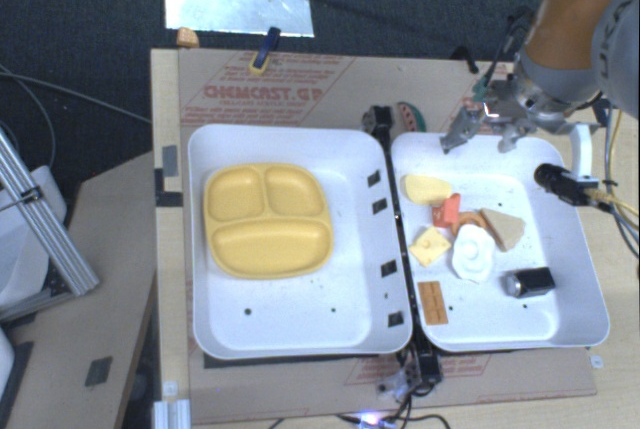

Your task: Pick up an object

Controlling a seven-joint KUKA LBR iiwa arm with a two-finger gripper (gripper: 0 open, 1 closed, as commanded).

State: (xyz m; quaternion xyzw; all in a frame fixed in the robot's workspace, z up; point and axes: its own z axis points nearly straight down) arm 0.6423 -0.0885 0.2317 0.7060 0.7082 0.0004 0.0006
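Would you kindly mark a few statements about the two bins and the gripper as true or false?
1. The yellow divided plate lies in the left bin. True.
2. The gripper holds the white piece. False: it hangs over the right bin's far edge, apart from the white piece.
3. A small black object lies in the right bin. True.
4. The thin orange-brown strip sits on the yellow plate. False: it lies in the right bin, near its left wall.
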